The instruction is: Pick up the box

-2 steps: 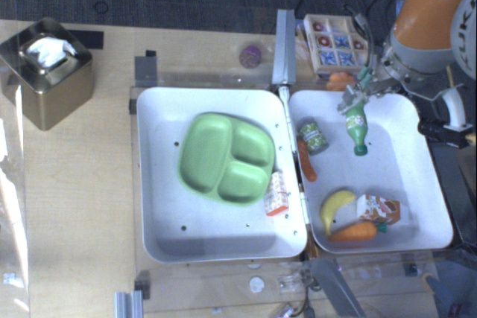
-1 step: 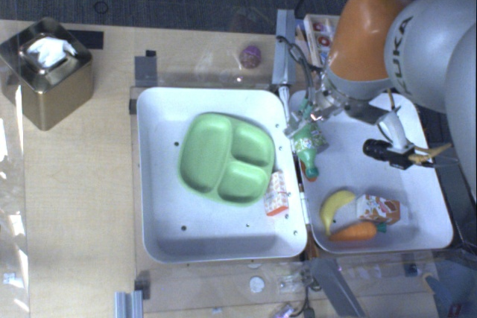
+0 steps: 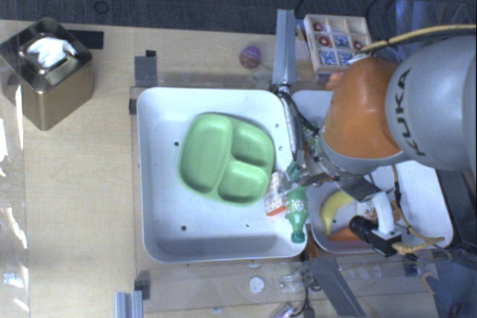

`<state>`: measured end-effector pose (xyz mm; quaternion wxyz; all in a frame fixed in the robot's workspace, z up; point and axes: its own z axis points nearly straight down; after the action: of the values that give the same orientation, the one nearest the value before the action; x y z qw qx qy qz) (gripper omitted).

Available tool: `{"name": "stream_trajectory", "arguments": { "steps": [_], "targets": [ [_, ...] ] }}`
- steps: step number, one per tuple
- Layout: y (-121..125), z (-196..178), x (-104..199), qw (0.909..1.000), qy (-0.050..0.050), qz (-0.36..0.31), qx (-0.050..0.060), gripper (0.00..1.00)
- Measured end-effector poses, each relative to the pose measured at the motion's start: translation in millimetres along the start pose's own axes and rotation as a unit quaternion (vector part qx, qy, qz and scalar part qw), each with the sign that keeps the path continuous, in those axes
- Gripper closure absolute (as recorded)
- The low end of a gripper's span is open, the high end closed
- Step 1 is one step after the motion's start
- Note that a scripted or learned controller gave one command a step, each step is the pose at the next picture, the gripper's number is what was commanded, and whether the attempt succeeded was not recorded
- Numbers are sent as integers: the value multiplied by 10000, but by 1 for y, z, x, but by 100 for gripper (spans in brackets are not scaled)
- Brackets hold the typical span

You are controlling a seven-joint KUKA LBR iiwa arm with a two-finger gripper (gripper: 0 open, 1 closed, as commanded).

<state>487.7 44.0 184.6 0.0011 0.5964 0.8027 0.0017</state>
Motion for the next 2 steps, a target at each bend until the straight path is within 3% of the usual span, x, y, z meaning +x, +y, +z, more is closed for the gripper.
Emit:
{"name": "stream_trajectory", "arguments": {
  "steps": [1, 2],
  "targets": [
    [11, 0, 36, 9905, -1, -1374, -8, 100],
    [-20, -50, -73, 9940, -21, -1094, -28, 100]
  ]
}}
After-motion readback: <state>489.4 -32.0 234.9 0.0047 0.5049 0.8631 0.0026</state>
